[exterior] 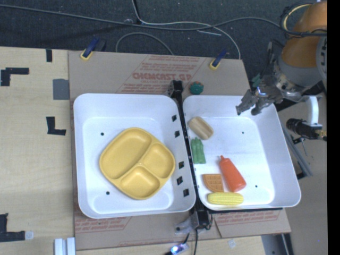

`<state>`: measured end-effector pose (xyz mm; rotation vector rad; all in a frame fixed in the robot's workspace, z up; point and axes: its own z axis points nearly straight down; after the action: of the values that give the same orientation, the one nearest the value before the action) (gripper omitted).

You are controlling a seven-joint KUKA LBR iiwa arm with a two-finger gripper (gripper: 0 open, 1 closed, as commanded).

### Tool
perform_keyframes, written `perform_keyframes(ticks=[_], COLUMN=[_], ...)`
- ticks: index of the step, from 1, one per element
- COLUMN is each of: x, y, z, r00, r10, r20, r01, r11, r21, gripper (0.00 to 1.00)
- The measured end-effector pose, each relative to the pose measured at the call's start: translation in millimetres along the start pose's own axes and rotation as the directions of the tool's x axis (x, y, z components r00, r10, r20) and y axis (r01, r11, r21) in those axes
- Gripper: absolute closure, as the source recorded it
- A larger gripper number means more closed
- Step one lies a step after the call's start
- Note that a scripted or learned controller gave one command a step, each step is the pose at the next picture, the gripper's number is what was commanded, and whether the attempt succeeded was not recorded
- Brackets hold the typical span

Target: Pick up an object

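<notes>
A: Five small toys are sitting in the right bin [276,142], and the pincer [254,104] is hovering over that bin's far right corner, well apart from all of them.

B: Is it gripping anything?

A: Nothing is showing between the fingers. They're looking slightly apart to me, two dark tips pointing down and left.

B: Which piece is looking easiest?

A: I'm leaning toward the ketchup bottle [232,174]. It's lying tilted in the near half of the bin, probably hollow plastic, so light and stiff, though likely slick. Closing across its waist should be working best.

B: And the rest?

A: The bun [201,127] is lying nearest the pincer, close to the divider; rounded, so it may be rolling away. The green stick [197,151] is resting just beside the left wall, leaving little room for a finger. The waffle [213,183] is lying flat and thin, hard to get under. The corn [224,198] is hugging the near wall.

B: Anything you're struggling to see?

A: The arm is running off the right edge, so its upper part is being cut off. A teal thing [197,87] is sitting on the surface behind the bins, too small to identify. The yellow tray [137,162] is occupying the left bin [87,142].
</notes>
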<state>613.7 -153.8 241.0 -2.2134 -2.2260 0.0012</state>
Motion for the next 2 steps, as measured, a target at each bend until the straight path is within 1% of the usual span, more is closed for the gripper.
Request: perform_keyframes(ticks=[1, 2], x=[55, 106], y=[-7, -19], z=[-7, 8], r00=[1.0, 1.0], r10=[0.001, 0.001], r20=[0.001, 0.0], r01=[-0.001, -0.001], r11=[1.0, 1.0], r21=[-0.001, 0.001], gripper=[1.0, 1.0])
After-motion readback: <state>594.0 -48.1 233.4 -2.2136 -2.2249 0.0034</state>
